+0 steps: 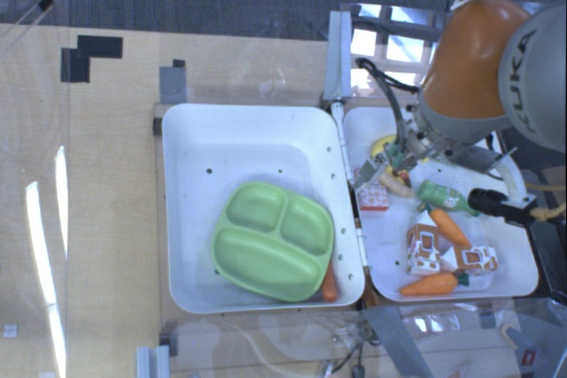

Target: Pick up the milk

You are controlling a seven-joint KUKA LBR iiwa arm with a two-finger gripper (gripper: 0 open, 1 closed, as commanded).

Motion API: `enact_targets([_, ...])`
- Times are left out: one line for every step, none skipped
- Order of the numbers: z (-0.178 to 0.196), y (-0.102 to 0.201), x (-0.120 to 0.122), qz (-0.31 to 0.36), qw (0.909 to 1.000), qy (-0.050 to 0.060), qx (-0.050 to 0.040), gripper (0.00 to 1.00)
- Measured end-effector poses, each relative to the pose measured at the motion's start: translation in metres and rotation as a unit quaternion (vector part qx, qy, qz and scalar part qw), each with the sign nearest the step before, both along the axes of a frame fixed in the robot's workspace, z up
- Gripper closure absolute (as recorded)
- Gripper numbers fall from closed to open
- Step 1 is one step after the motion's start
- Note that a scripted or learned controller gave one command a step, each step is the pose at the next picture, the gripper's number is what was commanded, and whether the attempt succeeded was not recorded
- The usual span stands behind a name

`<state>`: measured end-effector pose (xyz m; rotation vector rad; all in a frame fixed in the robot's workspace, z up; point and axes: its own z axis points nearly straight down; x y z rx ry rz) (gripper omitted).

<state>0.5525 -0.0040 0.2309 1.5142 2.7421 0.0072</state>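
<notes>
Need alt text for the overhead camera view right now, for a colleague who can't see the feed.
The grey-and-orange arm reaches from the right over the right bin, its gripper low near the bin's upper left among small food items. Two milk cartons and carrots lie nearer the front. The left bin holds a green divided plate.

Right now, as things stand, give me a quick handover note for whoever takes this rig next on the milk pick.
Gripper: low over the upper left of the right bin, near the divider; whether its fingers are open or shut cannot be made out, and nothing shows between them.
Milk: two small brown-and-white cartons, probably the milk, sit in the lower part of the right bin, one upright, one lying on its side, among three carrots and a green bottle.
Left bin: green divided plate, a carrot at its right edge.
Done: no pick visible.
Left: move to a carton, grasp, lift.
</notes>
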Motion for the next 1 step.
enact_targets([-0.0456, -0.0711, -0.0215, -0.01, 0.9999, 0.002, -0.0002, 0.0])
